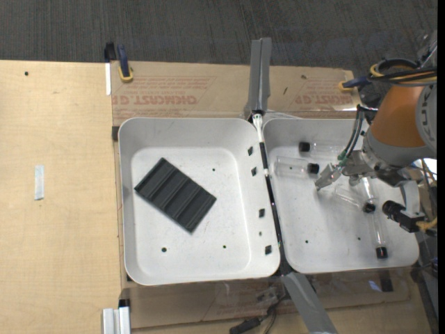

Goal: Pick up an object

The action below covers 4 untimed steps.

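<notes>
Bench surroundings, seen from above.
Brown cardboard sheet (208, 89) with red lettering under the bins; blue-and-yellow clamp (122, 62) at its left corner; pale wooden board (55, 186) at left, bearing a small silver strip (39, 183).

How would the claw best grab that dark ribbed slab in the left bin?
Probably from straight above, closing across the narrower width of the dark ribbed slab near its middle. It lies flat and turned diagonally in the left bin, so the claw would have to rotate to match.
</notes>
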Tool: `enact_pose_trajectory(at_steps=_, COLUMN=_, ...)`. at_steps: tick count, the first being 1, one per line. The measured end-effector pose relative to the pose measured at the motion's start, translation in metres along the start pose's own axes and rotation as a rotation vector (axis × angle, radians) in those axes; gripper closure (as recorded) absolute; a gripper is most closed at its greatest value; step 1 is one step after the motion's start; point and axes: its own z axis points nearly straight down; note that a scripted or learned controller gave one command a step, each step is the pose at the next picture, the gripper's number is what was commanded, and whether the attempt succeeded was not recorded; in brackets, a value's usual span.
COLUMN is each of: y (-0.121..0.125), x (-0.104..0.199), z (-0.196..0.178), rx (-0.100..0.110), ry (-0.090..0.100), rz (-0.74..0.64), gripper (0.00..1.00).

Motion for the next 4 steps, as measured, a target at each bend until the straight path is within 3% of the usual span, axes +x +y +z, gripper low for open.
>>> enact_pose_trajectory(at_steps=1, y=0.000, x=-0.001, z=-0.009, rx=0.000, ry=0.000, rz=0.004, gripper=1.00)
enact_pose_trajectory(at_steps=2, y=0.000, x=-0.001, z=-0.009, rx=0.000, ry=0.000, rz=0.003, gripper=0.00)
enact_pose_trajectory(at_steps=3, y=0.000, x=-0.001, z=-0.009, rx=0.000, ry=0.000, rz=0.003, gripper=0.00)
enact_pose_trajectory(at_steps=4, y=-0.057, x=-0.007, z=0.001, rx=-0.001, ry=0.000, rz=-0.004, gripper=0.00)
